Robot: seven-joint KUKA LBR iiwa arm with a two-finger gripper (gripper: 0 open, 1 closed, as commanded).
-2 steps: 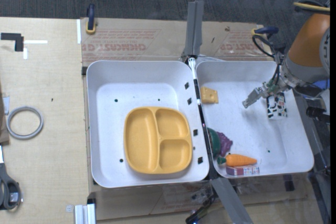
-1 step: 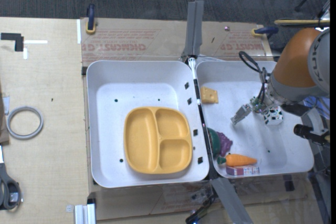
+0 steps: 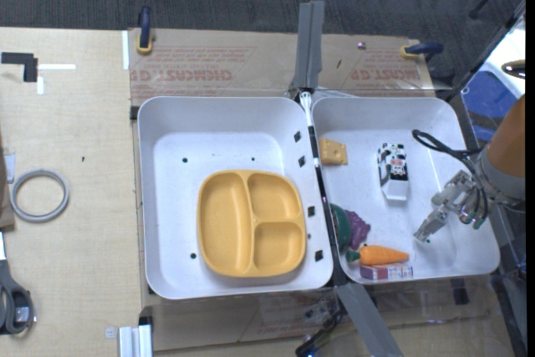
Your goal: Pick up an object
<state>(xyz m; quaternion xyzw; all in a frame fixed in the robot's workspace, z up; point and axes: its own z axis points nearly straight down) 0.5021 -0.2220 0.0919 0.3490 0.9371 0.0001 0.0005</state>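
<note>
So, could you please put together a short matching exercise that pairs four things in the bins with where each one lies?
Things:
1. yellow divided plate
2. cheese wedge
3. carrot
4. black-and-white carton

Places:
A. right bin, near its front edge, lying on a small box
B. left bin, towards the front
C. right bin, middle, left of the gripper
D. right bin, back left, close to the divider between the bins

Pairs: 1-B, 2-D, 3-A, 4-C
</note>
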